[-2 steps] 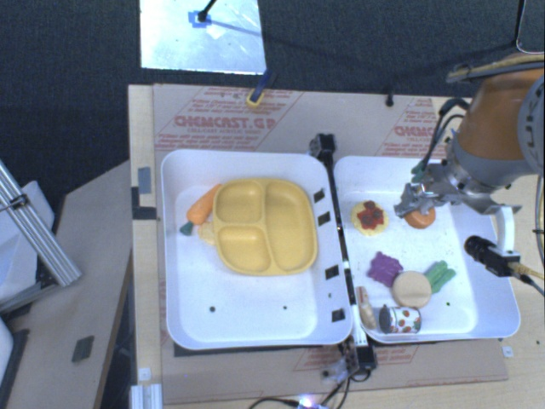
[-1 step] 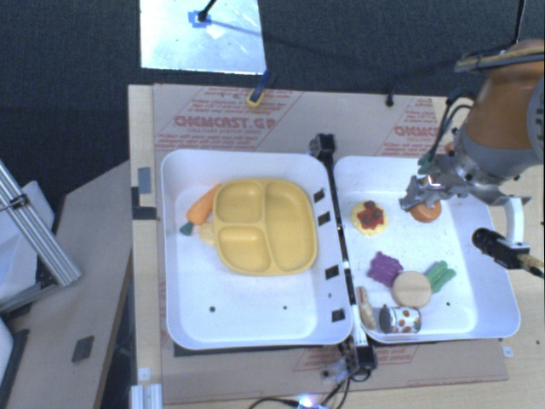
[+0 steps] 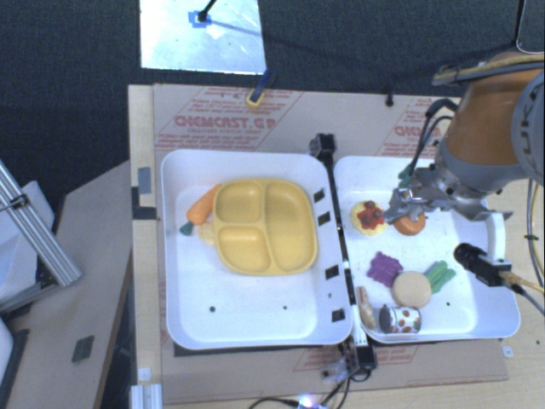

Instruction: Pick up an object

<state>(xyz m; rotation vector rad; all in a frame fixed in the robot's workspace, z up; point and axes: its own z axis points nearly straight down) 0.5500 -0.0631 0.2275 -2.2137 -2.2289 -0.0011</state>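
Observation:
My gripper (image 3: 402, 210) hangs low over the upper middle of the right bin (image 3: 494, 313). Right beside and partly beneath it lies a small orange toy (image 3: 412, 225); whether they touch I cannot tell. A yellow-and-red toy (image 3: 369, 216) rests just to its left. Further toward the front lie purple grapes (image 3: 385, 269), a round beige bun (image 3: 412, 290), a green piece (image 3: 439, 274) and a small printed can (image 3: 399, 319) on its side. The grey arm with its orange band (image 3: 485, 126) reaches in from the right.
The left bin (image 3: 247, 322) holds a yellow divided plate (image 3: 260, 226) with an orange carrot toy (image 3: 201, 204) against its left edge. A black divider (image 3: 334, 228) runs between the bins. A black camera part (image 3: 481, 265) hangs off the arm over the right bin.

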